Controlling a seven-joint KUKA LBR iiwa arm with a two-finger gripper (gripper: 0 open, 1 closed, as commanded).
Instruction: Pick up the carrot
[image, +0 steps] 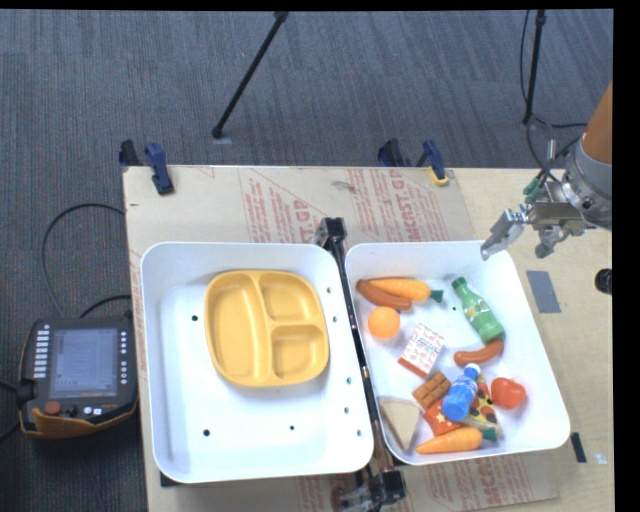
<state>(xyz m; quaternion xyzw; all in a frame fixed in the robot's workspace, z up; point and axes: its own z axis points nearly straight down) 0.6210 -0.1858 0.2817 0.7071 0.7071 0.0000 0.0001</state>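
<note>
Dark carpet, plywood counter (300, 195) w/ 2 white bins. Left bin (165, 400): yellow divided plate (267, 327). Right bin (535, 350): carrot (450, 441) at near edge, beside blue bottle (461, 394). End effector (535, 222) above right bin's far right corner, fingers apart, nothing held.

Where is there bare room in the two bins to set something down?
Left bin: bare floor borders the yellow divided plate on its left and near sides. Right bin: a small bare patch between the green bottle and the orange ball; its near end is crowded around the blue bottle and near carrot.
</note>
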